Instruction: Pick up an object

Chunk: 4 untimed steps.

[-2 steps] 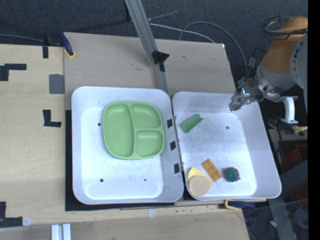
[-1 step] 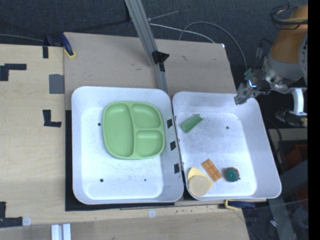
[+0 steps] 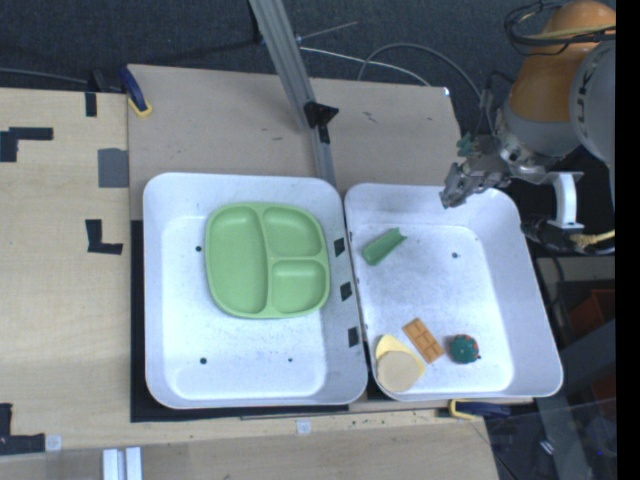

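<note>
While the grey arm (image 3: 560,78) is reaching in from the right, its gripper (image 3: 455,193) is hanging over the far right corner of the right bin (image 3: 500,268), with nothing showing between its tips; whether it is released or clenched I cannot tell, as it is too small and dark. 4 objects are lying in that bin: a green block (image 3: 381,245) is resting tilted near the bin's left wall, well apart from the gripper, and a pale yellow round piece (image 3: 398,367), an orange waffle-like piece (image 3: 423,339) and a dark green and red ball (image 3: 462,349) are sitting together by the near edge. The yellow piece and the orange piece are touching. In the left bin (image 3: 170,298), a green 3-compartment plate (image 3: 267,259) is lying flat. Both bins are sitting side by side on the tabletop (image 3: 60,298)
</note>
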Each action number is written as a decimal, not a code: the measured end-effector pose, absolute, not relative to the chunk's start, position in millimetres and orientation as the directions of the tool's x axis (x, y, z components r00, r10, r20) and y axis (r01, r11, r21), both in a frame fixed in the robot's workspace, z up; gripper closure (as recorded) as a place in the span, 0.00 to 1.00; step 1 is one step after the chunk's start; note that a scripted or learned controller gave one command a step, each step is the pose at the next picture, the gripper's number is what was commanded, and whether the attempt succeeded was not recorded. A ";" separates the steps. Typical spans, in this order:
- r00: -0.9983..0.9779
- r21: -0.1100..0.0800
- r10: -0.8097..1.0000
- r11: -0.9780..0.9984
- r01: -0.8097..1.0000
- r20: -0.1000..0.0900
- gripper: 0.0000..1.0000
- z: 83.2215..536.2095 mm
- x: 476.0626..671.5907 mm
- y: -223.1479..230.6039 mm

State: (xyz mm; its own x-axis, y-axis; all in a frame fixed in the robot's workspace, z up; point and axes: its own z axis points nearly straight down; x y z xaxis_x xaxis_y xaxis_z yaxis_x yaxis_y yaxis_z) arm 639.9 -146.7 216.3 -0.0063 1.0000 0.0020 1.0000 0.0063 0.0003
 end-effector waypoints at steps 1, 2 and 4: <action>-0.007 -0.002 1.000 0.007 1.000 0.002 1.00 208.6 640.3 -88.0; -0.008 -0.002 1.000 0.008 1.000 0.002 1.00 205.4 645.1 -26.1; -0.007 -0.001 1.000 0.007 1.000 0.002 1.00 221.6 657.0 78.2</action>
